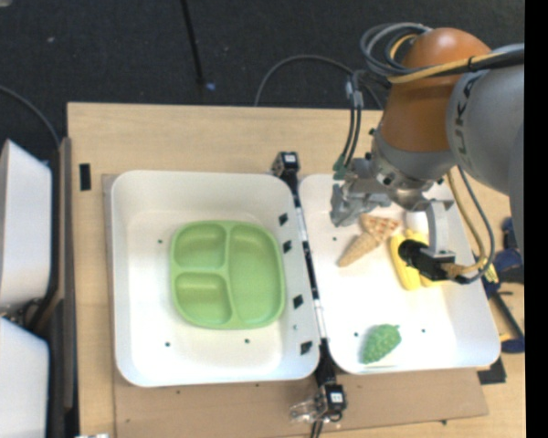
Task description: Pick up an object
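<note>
Reaching in from the right, grey arm [489, 126] bent over the right-hand bin [466, 336], orange band bulging above the wrist, cables looping off it. Pointing down into the bin's upper part, gripper [365, 203] sits low near the floor of the bin; state of the hand cannot be told from this slanted look, with the wrist housing covering most of it. Lying just below and slightly right of the gripper, a tan cone-shaped object [367, 240], looking like an ice-cream cone toy; long axis running diagonally, narrow tip aimed down-left, wider ridged end up-right and close beneath the gripper, touching or not cannot be told. Resting just right of the cone, a yellow object [406, 265], banana-like, partly overlapped by a black cable fitting, long axis roughly top to bottom. Sitting well below the gripper, near the bin's lower edge, a small green leafy-textured object [381, 343], well apart from the cone and the yellow piece. Placed far to the gripper's left, across the divider, left-hand bin [132, 272] holding a green compartment plate [226, 274], rounded, split into three sections, lying flat near the bin's middle. Holding both bins side by side, pale wooden bench [183, 135].
</note>
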Tool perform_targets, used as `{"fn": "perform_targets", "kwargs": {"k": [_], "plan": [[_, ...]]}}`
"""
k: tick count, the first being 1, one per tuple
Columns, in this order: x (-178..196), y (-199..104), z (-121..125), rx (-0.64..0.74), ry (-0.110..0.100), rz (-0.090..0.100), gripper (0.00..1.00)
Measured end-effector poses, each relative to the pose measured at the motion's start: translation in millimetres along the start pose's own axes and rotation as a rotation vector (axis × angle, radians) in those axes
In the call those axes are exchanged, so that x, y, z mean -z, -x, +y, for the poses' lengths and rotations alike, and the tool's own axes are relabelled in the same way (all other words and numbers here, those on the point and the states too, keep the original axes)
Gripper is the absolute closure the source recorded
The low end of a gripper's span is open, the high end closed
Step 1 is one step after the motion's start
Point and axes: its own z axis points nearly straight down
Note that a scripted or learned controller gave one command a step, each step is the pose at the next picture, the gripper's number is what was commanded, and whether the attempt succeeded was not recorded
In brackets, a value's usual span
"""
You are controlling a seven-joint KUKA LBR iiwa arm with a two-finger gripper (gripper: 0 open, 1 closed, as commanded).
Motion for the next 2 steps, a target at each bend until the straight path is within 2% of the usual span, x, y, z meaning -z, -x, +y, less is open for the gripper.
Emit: {"fn": "perform_targets", "kwargs": {"k": [1,2], "plan": [[-12.6,-49.6,-6.5,-0.001,-0.001,0.000,1.00],[-5.5,-96.8,-21.2,0.001,-0.001,0.002,1.00]]}}
